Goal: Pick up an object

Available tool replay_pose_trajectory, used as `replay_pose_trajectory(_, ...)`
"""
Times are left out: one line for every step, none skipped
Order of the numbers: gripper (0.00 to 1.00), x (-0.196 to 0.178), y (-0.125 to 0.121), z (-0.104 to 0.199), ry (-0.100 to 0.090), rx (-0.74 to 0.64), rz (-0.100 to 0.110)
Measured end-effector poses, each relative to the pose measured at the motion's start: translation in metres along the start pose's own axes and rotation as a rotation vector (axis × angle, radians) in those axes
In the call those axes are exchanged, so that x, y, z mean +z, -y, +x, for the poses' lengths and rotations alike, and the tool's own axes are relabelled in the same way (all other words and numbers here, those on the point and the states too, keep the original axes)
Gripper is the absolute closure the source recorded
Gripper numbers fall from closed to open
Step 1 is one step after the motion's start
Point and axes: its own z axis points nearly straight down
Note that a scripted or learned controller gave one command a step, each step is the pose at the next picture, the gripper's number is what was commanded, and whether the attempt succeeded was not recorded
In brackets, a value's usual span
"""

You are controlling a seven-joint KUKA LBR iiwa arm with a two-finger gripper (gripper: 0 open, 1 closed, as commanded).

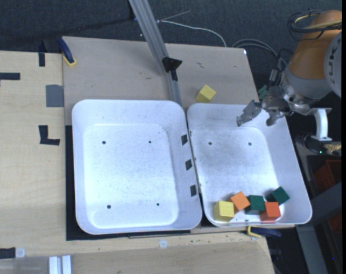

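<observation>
Blocks (250,204) cluster at the right bin's (230,153) 5 o'clock corner, small, rigid, likely light, so you pinch flat opposite faces; gripper (257,114) hangs spread, holding nothing, at 1 o'clock.

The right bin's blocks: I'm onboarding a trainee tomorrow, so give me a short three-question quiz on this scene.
1. True or false: a yellow block lies on the bench outside both bins.
2. The blocks in the right bin cluster along its: A) near edge B) far edge C) centre.
3. Fill in: the gripper hovers over the right bin's ___ edge.

Key: 1 true; 2 A; 3 far.
</observation>
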Motion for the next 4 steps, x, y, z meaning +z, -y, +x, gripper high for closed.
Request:
replay_pose_trajectory(0.00,0.025,0.046,0.048,-0.003,-0.001,0.006)
replay_pose_trajectory(0.00,-0.022,0.042,0.030,0.001,0.001,-0.005)
replay_pose_trajectory(0.00,-0.003,0.121,0.081,-0.004,0.000,0.007)
replay_pose_trajectory(0.00,0.024,0.056,0.151,-0.003,-0.008,-0.001)
